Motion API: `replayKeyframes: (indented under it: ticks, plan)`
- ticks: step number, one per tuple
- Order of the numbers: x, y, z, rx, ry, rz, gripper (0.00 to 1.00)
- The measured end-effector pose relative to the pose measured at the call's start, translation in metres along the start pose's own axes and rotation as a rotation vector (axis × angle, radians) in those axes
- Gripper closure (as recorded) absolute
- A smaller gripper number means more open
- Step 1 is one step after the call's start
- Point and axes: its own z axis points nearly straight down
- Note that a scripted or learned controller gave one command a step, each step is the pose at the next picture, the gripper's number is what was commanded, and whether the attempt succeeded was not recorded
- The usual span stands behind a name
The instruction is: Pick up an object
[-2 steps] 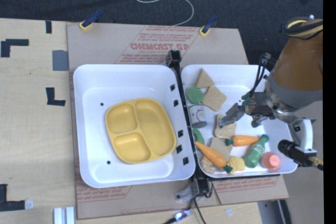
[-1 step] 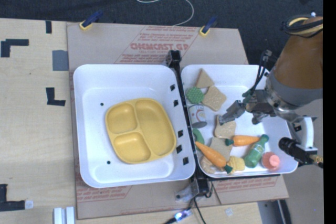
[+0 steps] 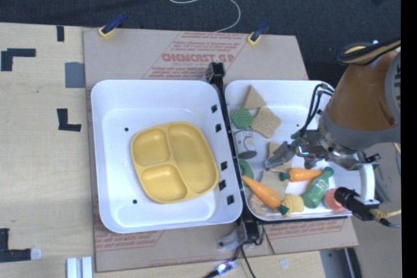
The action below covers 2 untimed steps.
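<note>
My gripper (image 3: 280, 157) hangs low over the middle of the right bin (image 3: 287, 89), reaching in from the right. Its grey fingers (image 3: 272, 162) stand open with nothing between them. Just below and to the right of them lies a small orange carrot (image 3: 303, 174). A larger carrot (image 3: 263, 191) lies at the bin's front left, beside a piece of corn (image 3: 294, 204). A green bottle (image 3: 316, 187) and a red piece (image 3: 334, 199) sit at the front right. Two tan bread slices (image 3: 265, 120) and a green round piece (image 3: 242, 117) lie at the back left.
The left bin (image 3: 107, 101) holds a yellow divided plate (image 3: 174, 161). A small round tin (image 3: 246, 140) and a dark green piece (image 3: 246, 168) lie along the right bin's left wall. Black clips (image 3: 215, 71) join the bins. The arm's orange band (image 3: 361, 97) looms over the right bin's right side.
</note>
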Motion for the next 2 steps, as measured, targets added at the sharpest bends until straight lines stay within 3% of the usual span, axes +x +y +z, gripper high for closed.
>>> replayKeyframes:
  ticks: [2]
  plan:
    - [-0.006,-0.003,0.104,-0.002,0.000,0.000,0.00]
